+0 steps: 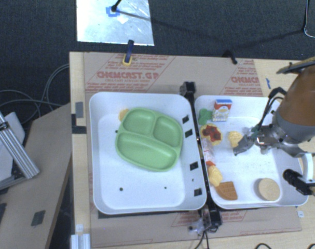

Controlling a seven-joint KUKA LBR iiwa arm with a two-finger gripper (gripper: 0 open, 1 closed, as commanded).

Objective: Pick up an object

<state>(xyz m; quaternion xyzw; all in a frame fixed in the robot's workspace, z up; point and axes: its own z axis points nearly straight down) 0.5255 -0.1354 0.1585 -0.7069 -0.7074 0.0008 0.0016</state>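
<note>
My gripper (pixel 244 145) reaches in from the right over the middle of the right bin (pixel 245 198), its dark fingers low and just right of a small yellow item (pixel 234 137). Nothing shows between the fingers. Other toy foods lie in this bin: a red-and-white carton (pixel 222 110), a green piece (pixel 204 115), a red and brown piece (pixel 211 133), a yellow piece (pixel 215 177), a brown slice (pixel 227 190) and a round tan biscuit (pixel 268 189).
The left bin (pixel 103 191) holds a green divided plate (pixel 149 138) with a yellow object (pixel 123 114) peeking out behind it. A black divider with clips (pixel 195 144) runs between the bins. The arm's orange-banded body (pixel 302 108) hangs over the right bin's far right side.
</note>
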